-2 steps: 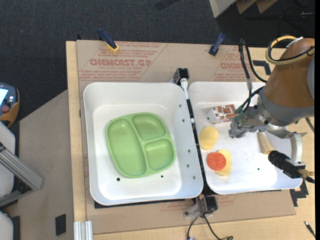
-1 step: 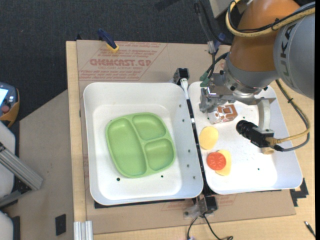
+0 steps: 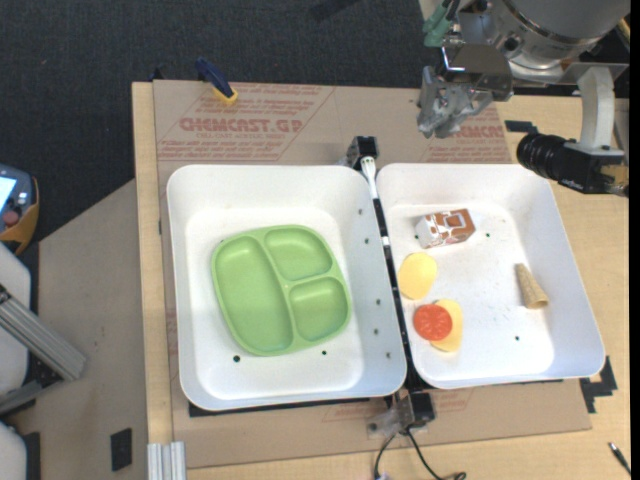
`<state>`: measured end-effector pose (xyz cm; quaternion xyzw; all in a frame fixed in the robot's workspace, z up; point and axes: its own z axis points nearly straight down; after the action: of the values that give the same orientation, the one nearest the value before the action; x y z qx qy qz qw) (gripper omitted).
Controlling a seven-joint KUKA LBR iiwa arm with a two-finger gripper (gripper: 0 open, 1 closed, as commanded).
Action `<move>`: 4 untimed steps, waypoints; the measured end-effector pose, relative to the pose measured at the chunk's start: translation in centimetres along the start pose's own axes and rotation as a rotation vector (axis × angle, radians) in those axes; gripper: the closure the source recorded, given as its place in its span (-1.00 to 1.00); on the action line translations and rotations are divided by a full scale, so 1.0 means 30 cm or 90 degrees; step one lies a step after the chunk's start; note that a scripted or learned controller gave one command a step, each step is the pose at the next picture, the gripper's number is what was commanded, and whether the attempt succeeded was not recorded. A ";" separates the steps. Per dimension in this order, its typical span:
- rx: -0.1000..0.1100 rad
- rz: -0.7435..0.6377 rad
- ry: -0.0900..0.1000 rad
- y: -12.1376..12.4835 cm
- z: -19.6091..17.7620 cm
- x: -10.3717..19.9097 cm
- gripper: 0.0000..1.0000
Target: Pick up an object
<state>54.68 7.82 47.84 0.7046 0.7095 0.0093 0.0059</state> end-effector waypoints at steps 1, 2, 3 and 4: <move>0.008 -0.001 -0.001 0.024 -0.201 0.264 1.00; 0.021 -0.001 -0.004 -0.159 0.111 0.446 1.00; 0.023 0.009 -0.007 -0.215 0.456 0.225 1.00; 0.021 0.000 -0.004 -0.139 0.853 0.498 1.00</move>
<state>50.97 22.86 22.24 0.7047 0.7094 -0.0048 -0.0034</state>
